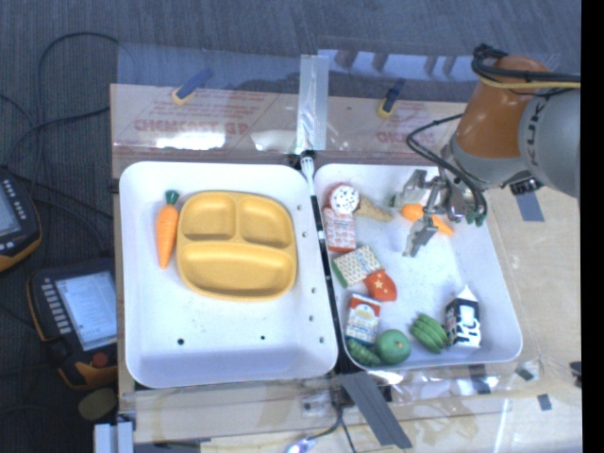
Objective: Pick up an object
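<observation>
My gripper (425, 213) hangs over the upper right part of the right bin (495, 281). A small orange item (412, 211) lies right at it, partly covered by the gripper, with more orange showing at its right side. I cannot tell whether the item is held or only lies beneath. Loose objects in this bin include a round speckled white piece (344, 198), a pale wedge (375, 210), a checkered packet (356, 265), a red piece (380, 286) and a black-and-white carton (462, 319).
The left bin (142, 328) holds a yellow divided plate (236, 243) and a carrot (167, 232) beside it. At the right bin's front lie a small box (362, 319), a green ball (394, 347) and a green bunch (429, 333). A cable loops above the wrist.
</observation>
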Available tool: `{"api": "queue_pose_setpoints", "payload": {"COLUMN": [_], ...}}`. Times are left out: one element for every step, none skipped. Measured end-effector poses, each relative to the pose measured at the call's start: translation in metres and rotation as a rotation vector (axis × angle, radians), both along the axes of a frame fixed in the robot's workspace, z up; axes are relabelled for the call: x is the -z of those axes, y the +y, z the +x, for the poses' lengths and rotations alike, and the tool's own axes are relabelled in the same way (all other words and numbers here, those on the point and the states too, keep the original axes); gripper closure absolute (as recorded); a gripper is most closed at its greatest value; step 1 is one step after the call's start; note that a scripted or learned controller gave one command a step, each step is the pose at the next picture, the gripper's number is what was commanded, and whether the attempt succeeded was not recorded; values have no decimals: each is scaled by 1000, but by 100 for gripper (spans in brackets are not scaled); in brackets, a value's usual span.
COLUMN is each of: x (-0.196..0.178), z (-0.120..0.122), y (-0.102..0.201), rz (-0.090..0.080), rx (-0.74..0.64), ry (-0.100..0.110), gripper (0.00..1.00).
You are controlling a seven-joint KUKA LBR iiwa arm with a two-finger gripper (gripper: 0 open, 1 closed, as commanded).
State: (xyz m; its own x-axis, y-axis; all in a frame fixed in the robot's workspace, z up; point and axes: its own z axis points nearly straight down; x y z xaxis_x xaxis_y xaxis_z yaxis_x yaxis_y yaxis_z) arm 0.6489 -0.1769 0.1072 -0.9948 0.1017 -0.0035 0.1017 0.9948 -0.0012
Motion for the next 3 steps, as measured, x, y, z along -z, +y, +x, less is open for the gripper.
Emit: {"api": "queue_pose_setpoints", "payload": {"x": [13,13,12], "z": [10,3,-3], "y": [6,16,26], "rz": [-6,-10,-4], "rx": [40,44,202], "ry": [0,-10,-15], "gripper": [0,0,0]}}
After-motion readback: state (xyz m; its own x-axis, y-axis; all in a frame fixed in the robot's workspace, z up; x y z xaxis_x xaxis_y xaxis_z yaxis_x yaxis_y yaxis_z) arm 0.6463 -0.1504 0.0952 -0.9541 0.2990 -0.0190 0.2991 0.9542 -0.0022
